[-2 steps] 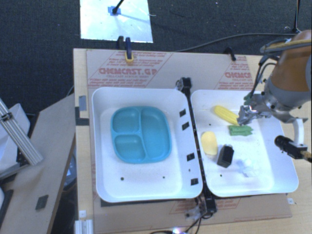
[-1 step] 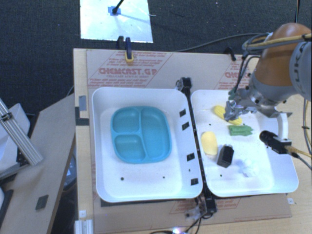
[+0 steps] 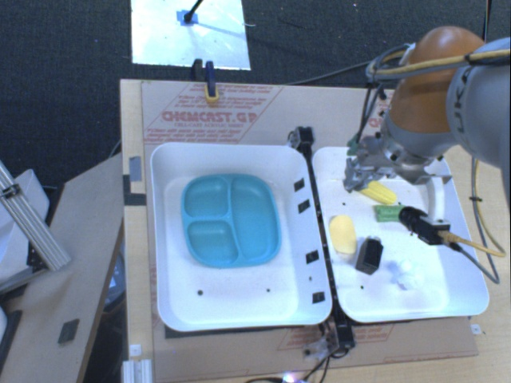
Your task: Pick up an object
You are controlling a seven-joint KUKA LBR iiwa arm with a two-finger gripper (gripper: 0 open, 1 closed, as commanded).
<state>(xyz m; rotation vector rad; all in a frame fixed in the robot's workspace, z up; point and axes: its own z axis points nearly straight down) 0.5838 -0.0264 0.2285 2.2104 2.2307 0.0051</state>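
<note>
At the near edge, the table [image 3: 239, 110] carries two white bins side by side. In the near part of the right bin [image 3: 455, 294] lies a small white lump [image 3: 405, 272]. Just left of it is a black block [image 3: 369, 255]. A little farther and to the left, a pale yellow lump [image 3: 343, 234] sits close to the wall between the bins, touching or almost touching the block.

Farther in, a small green piece [image 3: 387, 212] lies near the middle of the bin. Just beyond it is a yellow corn cob [image 3: 378, 191], lying at a slant.

The gripper [image 3: 357, 178] hangs low over the far left part of the right bin, right at the left end of the cob. From here I cannot tell whether it is released, clenched or touching the cob. Nothing is visibly held. The grey arm [image 3: 479, 110] comes in from the right above the far rim. Its orange band [image 3: 427, 78] is high, and the wrist bends down and to the left toward the gripper.

The left bin [image 3: 172, 294] holds a blue divided plate [image 3: 231, 218], lying flat near its centre. Small black clips [image 3: 311, 257] line the wall between the bins.

At the far edge of the table is a blue and yellow clamp [image 3: 210, 82]. Beyond it, a pale sheet [image 3: 190, 21] lies on the dark floor.
</note>
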